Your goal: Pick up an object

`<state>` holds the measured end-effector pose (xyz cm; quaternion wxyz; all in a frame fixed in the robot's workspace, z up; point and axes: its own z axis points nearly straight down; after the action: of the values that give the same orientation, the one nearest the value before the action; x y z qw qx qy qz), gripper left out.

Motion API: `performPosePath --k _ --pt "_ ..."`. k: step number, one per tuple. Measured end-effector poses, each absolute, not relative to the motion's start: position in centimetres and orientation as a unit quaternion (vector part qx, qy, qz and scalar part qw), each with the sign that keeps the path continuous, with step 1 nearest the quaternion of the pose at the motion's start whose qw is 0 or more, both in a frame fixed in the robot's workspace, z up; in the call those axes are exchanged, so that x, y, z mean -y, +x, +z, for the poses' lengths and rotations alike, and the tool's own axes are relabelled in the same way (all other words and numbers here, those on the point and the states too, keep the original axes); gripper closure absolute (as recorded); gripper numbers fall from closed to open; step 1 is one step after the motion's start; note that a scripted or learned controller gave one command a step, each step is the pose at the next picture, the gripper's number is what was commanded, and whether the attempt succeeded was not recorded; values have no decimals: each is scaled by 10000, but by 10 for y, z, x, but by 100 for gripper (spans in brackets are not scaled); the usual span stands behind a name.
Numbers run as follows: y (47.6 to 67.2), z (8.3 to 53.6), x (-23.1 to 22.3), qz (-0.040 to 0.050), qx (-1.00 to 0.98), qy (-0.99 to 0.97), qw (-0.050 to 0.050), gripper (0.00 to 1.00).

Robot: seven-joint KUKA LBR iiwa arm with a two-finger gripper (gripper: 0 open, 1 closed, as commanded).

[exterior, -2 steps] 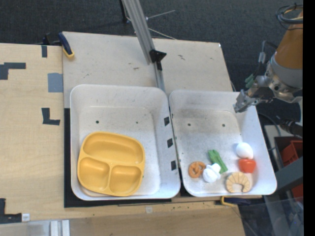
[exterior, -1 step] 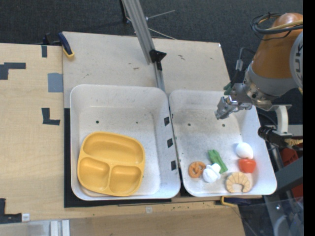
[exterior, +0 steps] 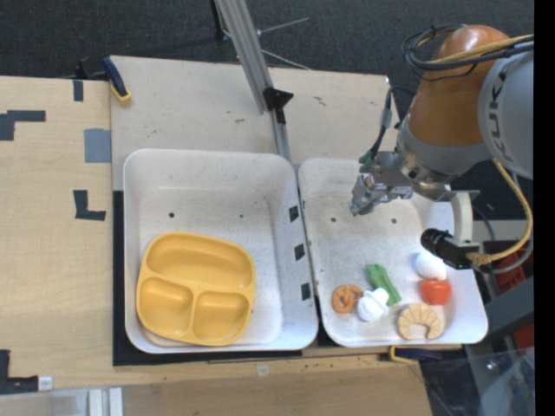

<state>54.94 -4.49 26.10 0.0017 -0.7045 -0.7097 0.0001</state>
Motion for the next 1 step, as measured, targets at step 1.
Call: performPosePath --k 1 --pt "540 263 -9 4 7097 -7045 19 100"
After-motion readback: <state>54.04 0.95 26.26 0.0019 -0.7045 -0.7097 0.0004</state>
